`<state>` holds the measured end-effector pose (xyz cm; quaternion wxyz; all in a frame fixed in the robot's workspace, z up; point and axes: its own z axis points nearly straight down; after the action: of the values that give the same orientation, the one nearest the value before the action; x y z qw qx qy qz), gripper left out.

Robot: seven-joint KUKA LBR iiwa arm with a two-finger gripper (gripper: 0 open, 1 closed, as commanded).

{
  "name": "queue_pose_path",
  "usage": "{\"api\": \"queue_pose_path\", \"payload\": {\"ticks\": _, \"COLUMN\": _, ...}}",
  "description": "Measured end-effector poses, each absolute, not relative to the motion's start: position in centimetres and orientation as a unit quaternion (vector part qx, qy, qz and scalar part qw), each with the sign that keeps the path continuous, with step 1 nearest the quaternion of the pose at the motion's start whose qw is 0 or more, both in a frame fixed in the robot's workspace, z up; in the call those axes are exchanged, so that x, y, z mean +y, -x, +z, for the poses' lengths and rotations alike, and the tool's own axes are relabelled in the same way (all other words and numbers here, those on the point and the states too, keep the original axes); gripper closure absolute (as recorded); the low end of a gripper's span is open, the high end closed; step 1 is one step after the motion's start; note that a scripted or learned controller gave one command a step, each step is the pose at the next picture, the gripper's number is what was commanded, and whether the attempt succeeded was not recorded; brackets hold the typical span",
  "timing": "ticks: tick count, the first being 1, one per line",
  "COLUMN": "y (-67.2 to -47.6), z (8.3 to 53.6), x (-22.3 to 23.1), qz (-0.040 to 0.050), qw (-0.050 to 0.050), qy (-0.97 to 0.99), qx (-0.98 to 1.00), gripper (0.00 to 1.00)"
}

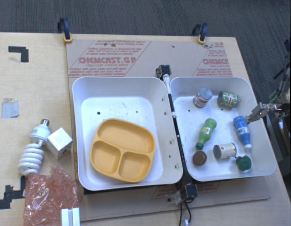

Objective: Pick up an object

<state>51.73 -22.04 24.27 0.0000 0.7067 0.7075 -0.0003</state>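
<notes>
Toward the right of the frame, the right bin [258, 171] holds a scatter of small things: a green bottle [206, 132] near its middle, a blue bottle [241, 131] beside it, two small cans [202, 98] [228, 99] along the top, a white cup [224, 150], a brown ball [199, 158] and a green lump [244, 163] lower down. At the bin's right rim the gripper [259, 113] pokes in near the blue bottle; whether it is gripping anything I cannot tell. Left of centre, a yellow divided tray [122, 149] lies in the left bin [84, 126]
</notes>
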Motion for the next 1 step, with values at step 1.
{"api": "queue_pose_path", "payload": {"ticks": 1, "y": -51.75, "z": 10.85, "x": -21.97, "qz": 0.0008, "qw": -0.003, "qy": -0.707, "qx": 0.707, "gripper": 0.00}}
